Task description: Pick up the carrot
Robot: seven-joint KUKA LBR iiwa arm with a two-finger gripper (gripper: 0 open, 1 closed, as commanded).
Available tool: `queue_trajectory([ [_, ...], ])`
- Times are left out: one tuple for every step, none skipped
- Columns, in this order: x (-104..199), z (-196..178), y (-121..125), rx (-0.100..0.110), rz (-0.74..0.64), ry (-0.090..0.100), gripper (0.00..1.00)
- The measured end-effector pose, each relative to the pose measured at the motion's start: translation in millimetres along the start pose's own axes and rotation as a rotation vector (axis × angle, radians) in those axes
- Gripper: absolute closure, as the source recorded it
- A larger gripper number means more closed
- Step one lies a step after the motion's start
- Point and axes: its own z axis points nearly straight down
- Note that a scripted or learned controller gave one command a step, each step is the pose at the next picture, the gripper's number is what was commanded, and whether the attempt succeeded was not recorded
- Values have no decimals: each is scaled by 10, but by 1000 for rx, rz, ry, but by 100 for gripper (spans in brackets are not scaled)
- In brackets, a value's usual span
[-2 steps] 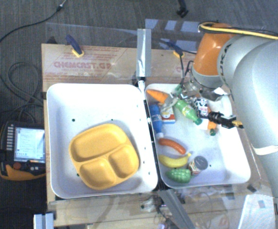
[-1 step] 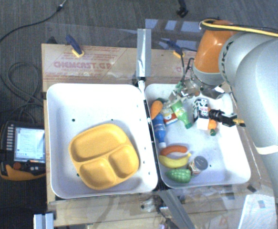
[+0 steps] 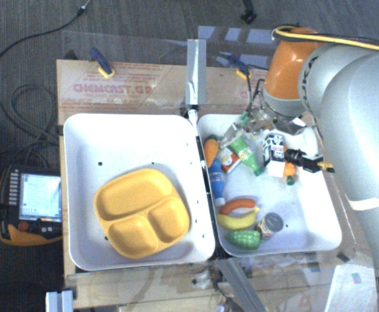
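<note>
The carrot lay untouched in the right bin, against the bin's left wall near its far left corner, so the pick was, by my judgement, not yet made. The gripper hung over the far edge of that bin, near the carrot but apart from it; whether it was open or closed could not be told. The reach, grasp and lift all remained. Around the carrot sat a bottle, a banana and other small items. The left bin held a yellow tray. The tabletop stood on grey carpet, cables trailing, with a handheld controller on the floor beside its left edge.
</note>
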Motion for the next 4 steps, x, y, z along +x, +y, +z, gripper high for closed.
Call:
queue_trajectory([
  [-380,-639,-814,2,-48,18,0],
  [-779,159,-1051,-2,-72,20,0],
  [-769,80,-1052,-1,-71,24,100],
  [-647,-873,-606,2,125,18,100],
])
